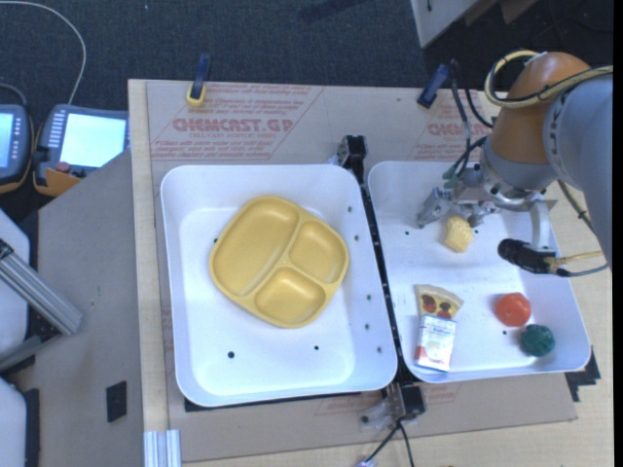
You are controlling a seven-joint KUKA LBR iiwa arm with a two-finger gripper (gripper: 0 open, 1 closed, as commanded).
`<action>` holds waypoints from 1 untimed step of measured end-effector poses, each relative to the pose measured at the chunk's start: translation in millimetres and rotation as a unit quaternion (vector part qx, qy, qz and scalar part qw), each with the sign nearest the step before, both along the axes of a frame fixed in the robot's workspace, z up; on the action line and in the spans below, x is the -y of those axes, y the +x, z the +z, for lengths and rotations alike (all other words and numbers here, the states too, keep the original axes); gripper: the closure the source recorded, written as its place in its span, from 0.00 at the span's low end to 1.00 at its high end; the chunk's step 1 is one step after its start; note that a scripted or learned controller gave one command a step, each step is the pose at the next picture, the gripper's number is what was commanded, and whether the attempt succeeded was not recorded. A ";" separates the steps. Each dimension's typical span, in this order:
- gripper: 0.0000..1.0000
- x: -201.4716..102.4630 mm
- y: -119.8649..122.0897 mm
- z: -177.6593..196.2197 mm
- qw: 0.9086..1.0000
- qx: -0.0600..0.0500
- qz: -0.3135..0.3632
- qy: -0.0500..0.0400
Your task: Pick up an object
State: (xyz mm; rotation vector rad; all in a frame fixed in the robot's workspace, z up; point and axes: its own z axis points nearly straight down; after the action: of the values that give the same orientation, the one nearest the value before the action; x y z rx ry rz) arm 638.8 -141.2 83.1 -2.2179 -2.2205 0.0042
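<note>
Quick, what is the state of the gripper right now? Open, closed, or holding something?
Gripper: in the right bin, directly above the yellow object; its state cannot be told, and no hold is visible.

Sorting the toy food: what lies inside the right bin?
In the right bin: a yellow corn piece under the claw, a pizza slice, a packet, a tomato, a green ball. The arm covers the far corner.

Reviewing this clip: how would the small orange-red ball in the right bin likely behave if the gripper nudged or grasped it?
The orange-red ball looks round and smooth, so a nudge would probably roll it, perhaps against the green ball beside it. Its curved surface may slip from two fingers unless grasped centrally. It looks like a light toy, though weight cannot be confirmed.
</note>
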 end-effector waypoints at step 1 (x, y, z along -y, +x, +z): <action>1.00 0.0 1.0 12.4 1.000 0.002 0.000 0.000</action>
State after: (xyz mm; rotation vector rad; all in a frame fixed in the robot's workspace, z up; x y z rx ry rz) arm 639.7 -141.2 95.4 -2.2208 -2.2222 0.0000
